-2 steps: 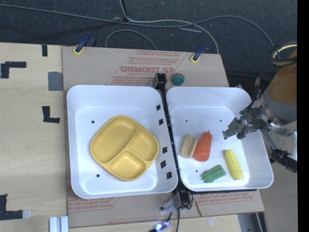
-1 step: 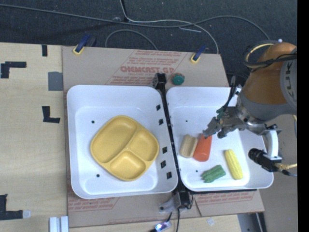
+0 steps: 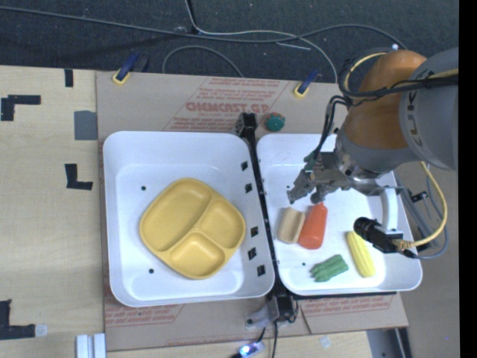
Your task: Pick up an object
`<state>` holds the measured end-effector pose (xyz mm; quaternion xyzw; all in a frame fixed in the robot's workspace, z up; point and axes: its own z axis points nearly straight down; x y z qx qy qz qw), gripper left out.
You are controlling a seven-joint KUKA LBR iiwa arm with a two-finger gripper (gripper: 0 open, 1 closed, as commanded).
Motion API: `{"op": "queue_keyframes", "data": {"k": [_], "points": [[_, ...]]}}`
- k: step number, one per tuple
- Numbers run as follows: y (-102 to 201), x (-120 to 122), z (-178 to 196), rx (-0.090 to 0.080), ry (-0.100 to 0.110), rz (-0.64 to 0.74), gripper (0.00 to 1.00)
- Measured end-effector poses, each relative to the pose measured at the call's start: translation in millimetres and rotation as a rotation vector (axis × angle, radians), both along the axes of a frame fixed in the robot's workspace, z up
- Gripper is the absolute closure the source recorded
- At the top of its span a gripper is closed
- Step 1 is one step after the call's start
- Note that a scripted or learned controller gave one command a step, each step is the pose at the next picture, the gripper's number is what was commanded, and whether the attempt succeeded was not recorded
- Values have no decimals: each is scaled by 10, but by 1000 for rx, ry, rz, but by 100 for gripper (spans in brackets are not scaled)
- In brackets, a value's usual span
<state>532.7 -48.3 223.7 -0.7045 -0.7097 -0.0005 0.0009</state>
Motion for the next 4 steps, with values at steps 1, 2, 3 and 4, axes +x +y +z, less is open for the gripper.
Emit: {"op": "queue_keyframes", "data": {"k": [1,2,3,4], "points": [[510,7,-82,-1,2,-1,100],[1010,90,-162,-1,2,-1,100],[1491,144,-165,-1,2,-1,100],[1461,144,-164,-3,2,-5,0]]}}
